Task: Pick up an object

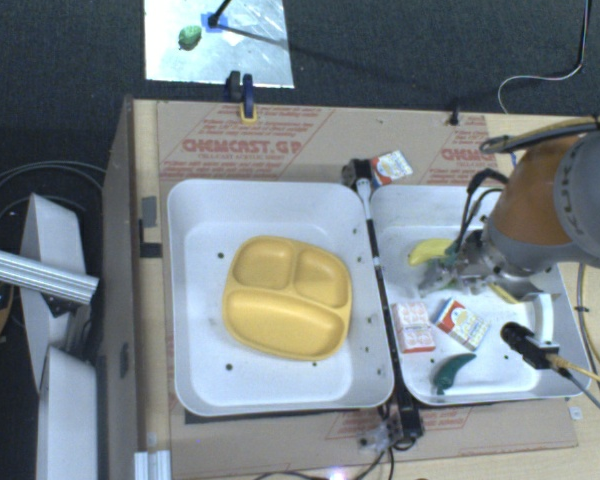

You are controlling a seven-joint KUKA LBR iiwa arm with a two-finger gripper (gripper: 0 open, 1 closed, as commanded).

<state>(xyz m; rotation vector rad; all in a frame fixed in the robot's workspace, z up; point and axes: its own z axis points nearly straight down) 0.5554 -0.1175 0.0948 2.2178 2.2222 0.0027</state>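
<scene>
In the right bin [410,206], my gripper [446,274] reaches in from the right and hangs low near the middle. A yellow banana [428,251] lies just up and left of the tip, touching or nearly touching it. Below the gripper lie a pink and white box [412,327] and a red, white and blue box [461,324]. A dark green pepper-shaped toy [452,370] rests near the front wall. I see nothing clearly held.
The left bin [195,268] holds a yellow divided plate [288,296]. A small red and white box [391,166] lies on the cardboard behind the bins. A black divider runs between the two bins.
</scene>
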